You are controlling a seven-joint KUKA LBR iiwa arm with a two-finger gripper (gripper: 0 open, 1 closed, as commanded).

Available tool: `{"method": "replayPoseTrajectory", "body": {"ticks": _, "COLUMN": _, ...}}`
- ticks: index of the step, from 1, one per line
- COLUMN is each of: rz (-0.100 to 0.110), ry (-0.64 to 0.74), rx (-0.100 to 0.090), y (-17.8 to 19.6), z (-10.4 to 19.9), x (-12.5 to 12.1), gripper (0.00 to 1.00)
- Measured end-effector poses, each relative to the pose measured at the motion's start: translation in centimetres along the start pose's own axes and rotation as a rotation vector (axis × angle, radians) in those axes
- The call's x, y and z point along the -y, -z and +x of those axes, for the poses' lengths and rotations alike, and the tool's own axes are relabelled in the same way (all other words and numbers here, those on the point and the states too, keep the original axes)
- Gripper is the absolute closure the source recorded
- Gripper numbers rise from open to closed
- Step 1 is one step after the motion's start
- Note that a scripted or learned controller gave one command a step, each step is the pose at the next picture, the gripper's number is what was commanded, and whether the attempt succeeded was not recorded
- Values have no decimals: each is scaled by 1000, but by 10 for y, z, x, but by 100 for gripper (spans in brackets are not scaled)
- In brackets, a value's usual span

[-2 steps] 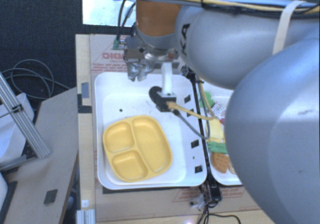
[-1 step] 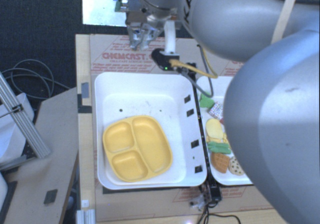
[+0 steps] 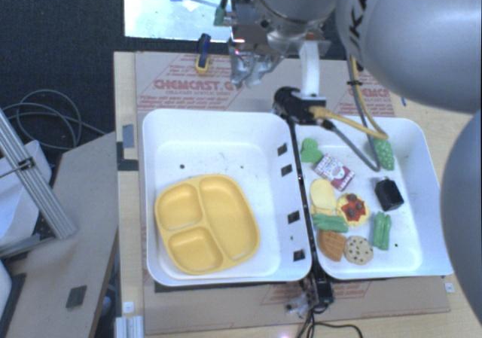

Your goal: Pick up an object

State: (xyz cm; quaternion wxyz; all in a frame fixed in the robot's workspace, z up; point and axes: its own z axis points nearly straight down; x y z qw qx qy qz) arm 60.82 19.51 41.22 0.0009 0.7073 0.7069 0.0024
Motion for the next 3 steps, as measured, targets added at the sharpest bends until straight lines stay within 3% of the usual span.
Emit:
{"method": "replayPoseTrajectory", "body": {"ticks": 1, "rz": -8, "ry": -3, "rx": -1, "y": 96, "z": -74, "x": 57, "gripper": 100}}
{"method": "replayPoseTrajectory", "body": {"ticks": 2, "rz": 21, "ry": -2, "rx": 5, "y": -126, "z": -119, "x": 117, "gripper": 100}}
{"method": "replayPoseTrajectory", "body": {"ticks": 3, "rz": 17, "ry": 8, "rx": 2, "y": -245, "z": -62, "x": 126, "gripper": 100}}
